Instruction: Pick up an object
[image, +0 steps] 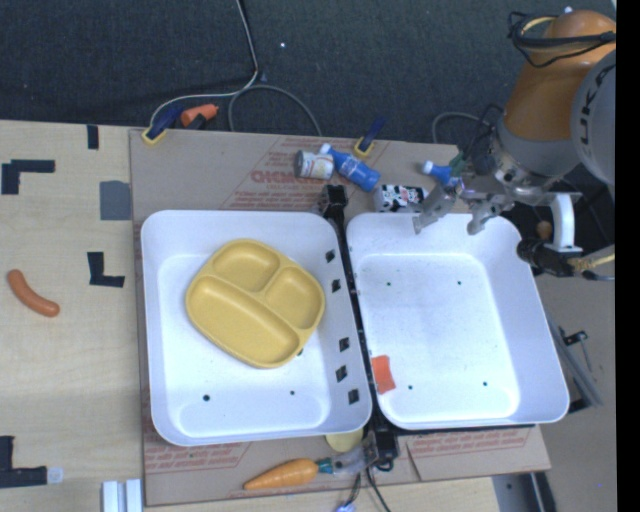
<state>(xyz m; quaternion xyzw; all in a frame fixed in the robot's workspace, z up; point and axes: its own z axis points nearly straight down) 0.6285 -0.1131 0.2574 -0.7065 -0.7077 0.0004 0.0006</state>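
Worktop (60, 340) carries two white bins side by side. Left bin (170, 400) holds a yellow divided plate (255, 302), lying flat near its middle. Right bin (455, 400) has just a small orange tag (383, 374) at its left wall. Arm (555, 95) is over the right bin's far right corner; claw (452, 216) spread wide, nothing between its fingers, well apart from the plate. Carrot (280, 474) lies on the worktop in front of the bins, sausage (33, 293) far left
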